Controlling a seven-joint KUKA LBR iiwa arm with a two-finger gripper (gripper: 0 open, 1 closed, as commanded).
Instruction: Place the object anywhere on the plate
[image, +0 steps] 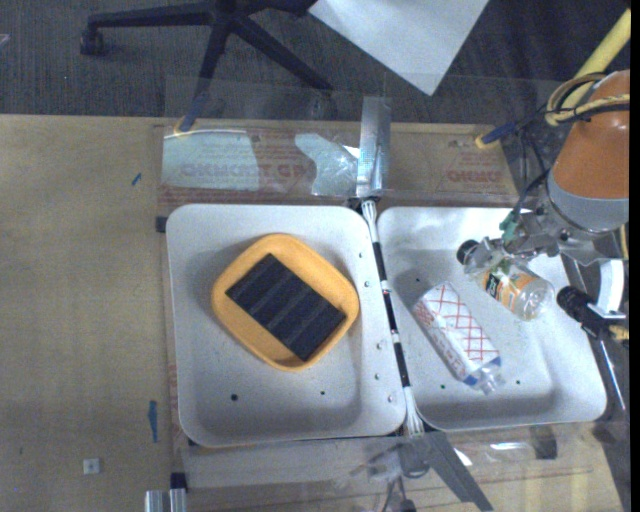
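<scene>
Two clear plastic bottles (456, 335) (512, 285); squarish yellow plate (285, 300), ribbed dark centre.

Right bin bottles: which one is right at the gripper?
The small bottle with the orange label, lying under the gripper. The bottle with the red-checked label lies apart, toward the bin's middle.

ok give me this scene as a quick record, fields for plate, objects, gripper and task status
plate: yellow plate with a dark ribbed centre, in the left bin
objects: wrapped packet with red lattice print and a small bottle, both in the right bin
gripper: gripper low over the bottle's cap end; grasp cannot be confirmed
task status: nothing placed on the plate yet
</scene>
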